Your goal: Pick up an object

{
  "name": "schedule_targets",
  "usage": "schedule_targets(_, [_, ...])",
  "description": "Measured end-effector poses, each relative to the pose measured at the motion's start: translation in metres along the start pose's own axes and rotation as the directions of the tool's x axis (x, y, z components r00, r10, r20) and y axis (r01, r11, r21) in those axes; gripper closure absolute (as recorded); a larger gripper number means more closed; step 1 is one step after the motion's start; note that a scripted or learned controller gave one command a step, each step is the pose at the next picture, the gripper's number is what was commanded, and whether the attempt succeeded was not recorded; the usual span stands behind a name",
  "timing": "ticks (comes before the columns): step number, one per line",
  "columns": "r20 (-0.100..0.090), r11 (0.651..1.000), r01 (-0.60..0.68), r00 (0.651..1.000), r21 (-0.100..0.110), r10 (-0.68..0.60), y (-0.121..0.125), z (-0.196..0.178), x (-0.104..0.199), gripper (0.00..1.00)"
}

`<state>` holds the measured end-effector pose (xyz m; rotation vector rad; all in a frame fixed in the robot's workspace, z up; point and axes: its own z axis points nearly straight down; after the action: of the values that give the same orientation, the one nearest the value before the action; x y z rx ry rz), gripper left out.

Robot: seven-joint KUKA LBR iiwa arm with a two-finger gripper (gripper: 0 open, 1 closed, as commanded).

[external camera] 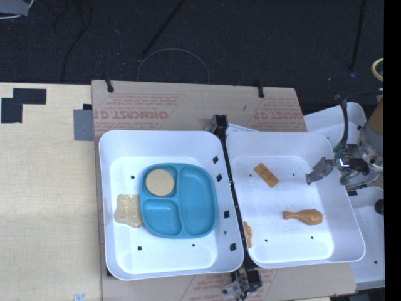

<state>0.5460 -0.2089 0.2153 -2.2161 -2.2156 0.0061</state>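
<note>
Looking down on the bench, the gripper (329, 170) was seen at the right bin's (285, 144) right edge; whether it was open or closed could not be told. The drumstick-shaped object (302, 216) was noted on that bin's floor, below and slightly left of it, long axis left-to-right.

Blue tray (188, 212) in left bin (119, 149); drumstick (303, 216), orange block (265, 175) in right bin (338, 243).
</note>
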Motion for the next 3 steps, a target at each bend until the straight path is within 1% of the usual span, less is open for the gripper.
schedule_targets(1, [0.0, 1.0, 0.0, 1.0, -0.001, 0.0, 0.01, 0.054, 0.0, 0.0])
schedule_targets(2, [0.0, 1.0, -0.001, 1.0, 0.0, 0.001, 0.013, 0.117, 0.0, 0.0])
schedule_targets(3, [0.001, 1.0, -0.004, 1.0, -0.004, 0.004, 0.014, 0.103, -0.001, 1.0])
